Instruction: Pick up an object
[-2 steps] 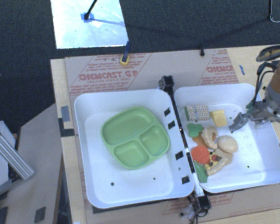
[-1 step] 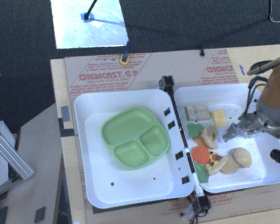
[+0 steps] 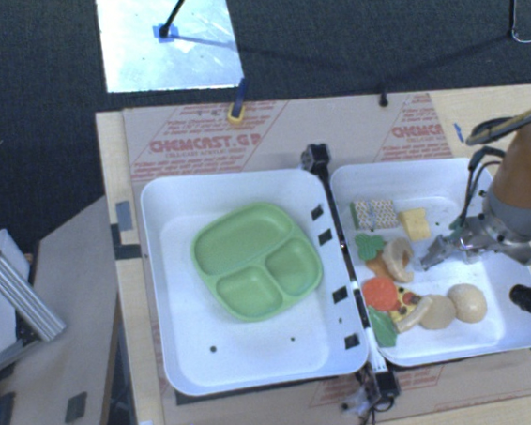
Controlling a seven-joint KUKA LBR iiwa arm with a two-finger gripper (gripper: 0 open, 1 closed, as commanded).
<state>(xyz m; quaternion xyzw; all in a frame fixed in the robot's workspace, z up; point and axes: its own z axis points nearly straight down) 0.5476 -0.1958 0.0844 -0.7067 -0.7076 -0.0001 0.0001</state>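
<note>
Grey arm is reaching into the right bin.
Its jaws are hanging by the toy food; I cannot tell how wide.

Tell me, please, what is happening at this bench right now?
A robot arm reaches in from the right over the right bin, which holds a pile of toy food. Its gripper sits low, just right of a tan mushroom-like piece, with nothing visibly between its fingers. A yellow block, a round bread roll and a red tomato-like piece lie nearby. The left bin holds a green divided plate.
</note>
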